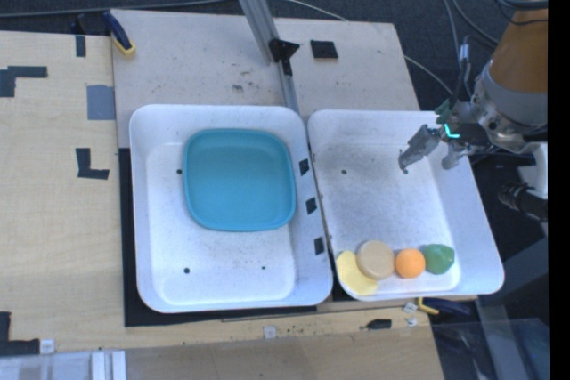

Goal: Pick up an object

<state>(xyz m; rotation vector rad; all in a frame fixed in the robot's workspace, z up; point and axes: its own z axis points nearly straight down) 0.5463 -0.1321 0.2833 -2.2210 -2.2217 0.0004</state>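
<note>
Approach step: the arm is over the right bin and nothing is picked yet.

Nearest to the camera, along the front wall of the right bin [463, 191], four small things lie in a row: a flat yellow piece [350, 277], a round beige disc [375, 259] that lies partly on it, an orange ball [410, 263] and a green piece [438, 257], each touching or just beside its neighbour. They look smooth and small; the ball is round, so I judge it may roll away from the fingers. Farther back, the gripper [429, 149] hangs above the bare floor of this bin, its fingers a little apart with nothing between them, well apart from the row. The next move, I think, calls for travel toward the front wall and a descent over one thing. The left bin [142, 191] holds a blue plate [239, 179].
</note>
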